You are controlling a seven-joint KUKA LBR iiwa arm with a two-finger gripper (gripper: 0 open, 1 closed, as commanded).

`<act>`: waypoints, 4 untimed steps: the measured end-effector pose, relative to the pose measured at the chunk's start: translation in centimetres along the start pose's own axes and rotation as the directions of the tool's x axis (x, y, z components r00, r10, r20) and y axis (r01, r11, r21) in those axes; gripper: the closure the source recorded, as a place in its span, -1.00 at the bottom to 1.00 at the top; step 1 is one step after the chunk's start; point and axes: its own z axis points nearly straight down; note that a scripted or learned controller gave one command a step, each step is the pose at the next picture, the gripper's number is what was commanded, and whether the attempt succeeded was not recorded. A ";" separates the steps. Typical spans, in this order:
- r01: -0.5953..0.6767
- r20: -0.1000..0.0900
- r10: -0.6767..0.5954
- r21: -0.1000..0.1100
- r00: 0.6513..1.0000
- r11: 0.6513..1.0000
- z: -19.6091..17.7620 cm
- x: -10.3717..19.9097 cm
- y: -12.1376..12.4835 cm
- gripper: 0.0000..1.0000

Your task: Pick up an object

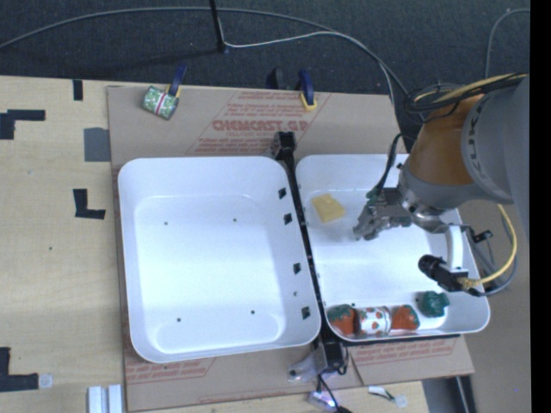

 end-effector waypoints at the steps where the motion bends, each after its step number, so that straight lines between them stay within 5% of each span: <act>1: 0.000 0.000 0.000 0.001 1.000 1.000 0.0 0.0 0.0 -1.00; 2: -0.001 0.003 0.001 -0.015 1.000 1.000 -16.3 -1.6 0.4 -1.00; 3: 0.000 -0.001 0.000 0.011 1.000 1.000 -0.4 -1.1 4.1 -1.00; 4: 0.000 0.000 0.000 0.002 1.000 1.000 4.4 -0.1 1.0 -1.00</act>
